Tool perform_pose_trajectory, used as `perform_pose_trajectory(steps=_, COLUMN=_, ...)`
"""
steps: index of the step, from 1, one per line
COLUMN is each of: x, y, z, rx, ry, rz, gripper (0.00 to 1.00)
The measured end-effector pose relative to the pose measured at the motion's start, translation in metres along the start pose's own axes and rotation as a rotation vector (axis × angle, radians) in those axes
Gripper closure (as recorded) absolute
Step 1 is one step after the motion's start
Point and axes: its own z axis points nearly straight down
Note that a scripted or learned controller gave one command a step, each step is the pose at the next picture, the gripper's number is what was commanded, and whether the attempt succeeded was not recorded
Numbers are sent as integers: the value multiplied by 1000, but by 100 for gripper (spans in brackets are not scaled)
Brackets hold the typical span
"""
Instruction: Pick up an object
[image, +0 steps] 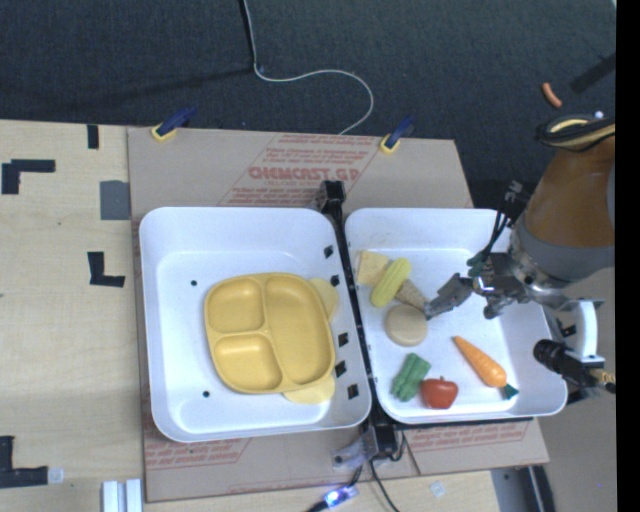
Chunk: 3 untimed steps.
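Round beige piece (406, 325): lies mid right bin (520, 405), touching the corn (390, 282).
Gripper (462, 292): fingers spread, nothing between them.
Bearing: piece sits just left and below the nearer fingertip (437, 305).
Nearby: carrot (481, 362) lies aslant.

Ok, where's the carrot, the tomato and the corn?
carrot (479, 361), camera view, middle of its orange body.
tomato (439, 393), camera view, its red middle.
corn (390, 282), camera view, middle of the yellow cob.

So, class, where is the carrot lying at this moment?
The carrot lies in the right bin, toward its near right corner, just right of the tomato and below the gripper.
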Motion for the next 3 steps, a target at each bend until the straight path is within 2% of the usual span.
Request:
perform_pose_trajectory(steps=1, x=0, y=3, z=-7, rx=-13, ry=-2, rz=-4, gripper=0)
perform_pose_trajectory(steps=3, x=-4, y=11, z=91, rx=-8, ry=-1, rz=-4, gripper=0)
